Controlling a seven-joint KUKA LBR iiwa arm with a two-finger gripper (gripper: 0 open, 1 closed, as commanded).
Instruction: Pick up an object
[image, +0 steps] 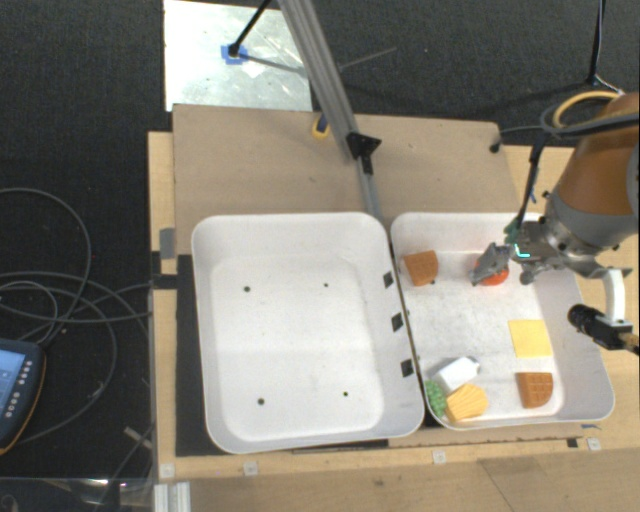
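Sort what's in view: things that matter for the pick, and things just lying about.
For the pick:
hand, low over the red object
right bin, which holds it

Lying about:
orange block
yellow square
orange waffle piece
white piece
yellow wedge
green item
left bin

Black cables (60, 290) and a tablet (15, 385) left of the bench (260, 160)
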